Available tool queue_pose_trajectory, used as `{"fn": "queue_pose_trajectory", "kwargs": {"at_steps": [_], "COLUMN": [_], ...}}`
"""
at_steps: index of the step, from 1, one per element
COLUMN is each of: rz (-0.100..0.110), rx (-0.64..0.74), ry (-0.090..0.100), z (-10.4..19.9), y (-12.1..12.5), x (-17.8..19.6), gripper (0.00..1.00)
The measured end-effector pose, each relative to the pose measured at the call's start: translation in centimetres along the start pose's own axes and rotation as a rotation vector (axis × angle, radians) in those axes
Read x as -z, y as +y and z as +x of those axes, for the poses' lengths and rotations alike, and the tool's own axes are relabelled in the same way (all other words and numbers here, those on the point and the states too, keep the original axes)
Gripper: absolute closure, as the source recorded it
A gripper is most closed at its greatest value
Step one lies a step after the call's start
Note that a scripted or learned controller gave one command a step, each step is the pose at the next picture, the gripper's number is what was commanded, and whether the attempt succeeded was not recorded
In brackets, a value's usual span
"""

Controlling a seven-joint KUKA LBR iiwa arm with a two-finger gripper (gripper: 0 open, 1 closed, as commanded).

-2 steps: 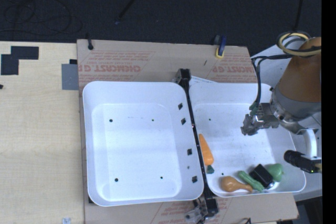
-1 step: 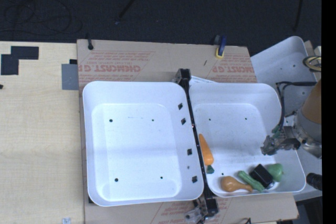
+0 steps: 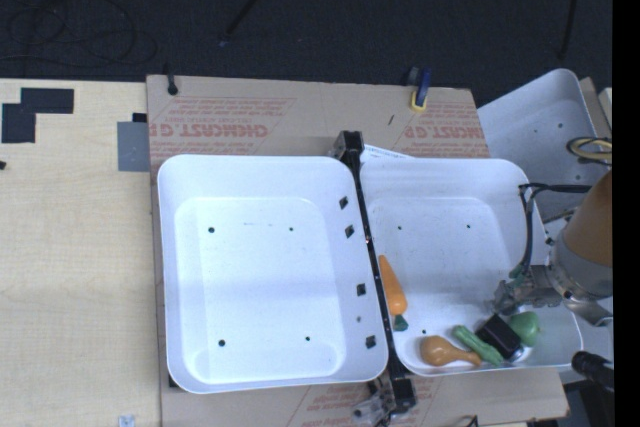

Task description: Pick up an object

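In the right bin, several small objects lie along the near wall. An orange carrot-shaped piece rests against the left wall, with a tiny green bit below it. Toward the near right corner sit a tan pear-shaped object, a long green object, a black block and a round green object. My gripper hangs low over that corner, just above the black block and the round green object. Nothing visibly hangs from it.
The left bin lies beside the right one, with a black divider strip between them. Both stand on brown cardboard. A blue-and-yellow clamp is at the cardboard's far edge. The arm's orange band stands over the right bin's right rim.
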State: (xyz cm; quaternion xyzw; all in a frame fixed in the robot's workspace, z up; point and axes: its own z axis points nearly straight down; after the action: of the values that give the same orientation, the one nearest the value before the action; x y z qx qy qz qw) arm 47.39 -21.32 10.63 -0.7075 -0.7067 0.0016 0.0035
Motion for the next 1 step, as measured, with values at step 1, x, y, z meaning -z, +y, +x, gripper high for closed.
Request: {"fn": "queue_pose_trajectory", "kwargs": {"at_steps": [1], "rz": [-0.005], "rx": [0.001], "ry": [-0.002], "z": [0.08], "y": [0.23], "x": [-1.85], "gripper": [1.00]}}
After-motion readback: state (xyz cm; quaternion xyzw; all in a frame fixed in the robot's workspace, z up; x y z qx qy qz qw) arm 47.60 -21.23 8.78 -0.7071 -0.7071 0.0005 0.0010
